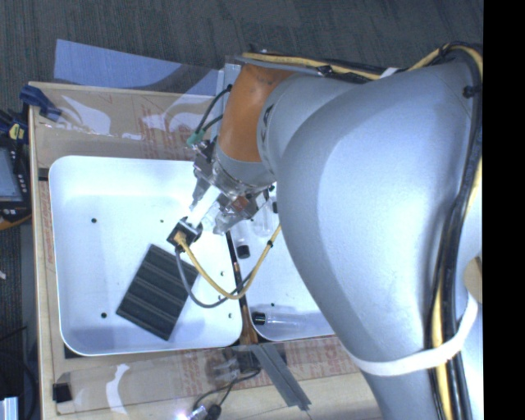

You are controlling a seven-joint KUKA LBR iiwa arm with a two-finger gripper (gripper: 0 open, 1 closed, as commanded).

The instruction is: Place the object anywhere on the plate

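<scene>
Black and ribbed, the slab (156,291) lies just beside the gripper (225,212), whose grip I can't make out. Release here and anything carried likely lands on bare bin (90,246) floor.

- We read this as a robotics lab test cell, not a home or a shop.
- A big grey industrial robot arm with an orange band (361,213) hangs over the work area.
- A shallow white plastic bin (82,205) and a second white bin (291,287) sit side by side on a pale plywood bench (98,123).
- The bench is rigged rough, with a blue clamp-like tool (34,100) at its left corner and loose thin wires (215,399) at the near edge.
- Dark grey carpet floor (123,25) lies beyond the bench.
</scene>
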